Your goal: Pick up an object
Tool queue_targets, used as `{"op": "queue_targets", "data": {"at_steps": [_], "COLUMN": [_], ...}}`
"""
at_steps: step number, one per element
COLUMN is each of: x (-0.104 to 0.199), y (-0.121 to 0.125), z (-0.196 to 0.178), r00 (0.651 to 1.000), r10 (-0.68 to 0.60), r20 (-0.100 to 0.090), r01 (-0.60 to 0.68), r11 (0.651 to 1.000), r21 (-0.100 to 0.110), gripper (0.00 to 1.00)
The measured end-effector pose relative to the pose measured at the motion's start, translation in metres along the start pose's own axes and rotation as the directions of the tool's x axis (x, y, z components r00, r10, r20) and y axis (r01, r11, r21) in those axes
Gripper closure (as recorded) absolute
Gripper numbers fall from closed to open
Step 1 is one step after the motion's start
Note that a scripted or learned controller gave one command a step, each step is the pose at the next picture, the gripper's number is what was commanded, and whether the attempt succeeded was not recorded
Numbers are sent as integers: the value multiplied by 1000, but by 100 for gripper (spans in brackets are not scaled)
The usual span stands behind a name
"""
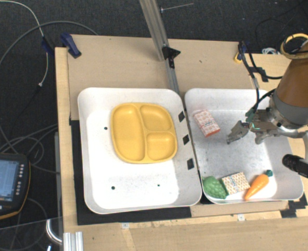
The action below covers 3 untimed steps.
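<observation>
**End effector over right bin, nothing gripped**

Far left, off the worktop [117, 51]: a handheld screen unit [4, 184] on the dark floor, cables around it. On the worktop, the left bin [91, 140] carries a yellow divided plate [143, 132], three compartments, sitting in the bin's upper middle. A metal post [155, 20] runs up from between the two bins.

The right bin [221, 95] holds the pickable things. A small pink-and-white box [206, 123] lies near its upper left, long axis slanted from upper left to lower right, flat on the floor of the bin. Along the bin's near edge, three items in a row: a green lumpy object [214, 186] at left, a patterned box [234, 183] touching or just beside it, long axis tilted slightly up to the right, then a toy carrot [257, 186] with its long axis running lower left to upper right, orange tip pointing lower left, green top at upper right.

My arm [297, 82] comes in from the right, wrist bent down over the right half of the right bin. My end effector [248, 130] sits over bare bin floor, right of the pink box and above the carrot row, well apart from all of them. Its fingers [236, 133] look spread, with nothing between them.
</observation>
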State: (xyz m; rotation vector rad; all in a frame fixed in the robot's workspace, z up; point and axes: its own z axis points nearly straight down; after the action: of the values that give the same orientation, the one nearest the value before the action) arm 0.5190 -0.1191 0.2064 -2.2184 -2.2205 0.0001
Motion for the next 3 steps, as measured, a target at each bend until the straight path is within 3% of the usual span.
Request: {"op": "queue_targets", "data": {"at_steps": [1, 3], "x": [0, -3], "y": [0, -12], "z": [0, 107], "r00": [1000, 1000], "r10": [0, 1], "r20": [0, -1], "r01": [0, -1], "r11": [1000, 1000], "r21": [-1, 6], "gripper": [0, 0]}}
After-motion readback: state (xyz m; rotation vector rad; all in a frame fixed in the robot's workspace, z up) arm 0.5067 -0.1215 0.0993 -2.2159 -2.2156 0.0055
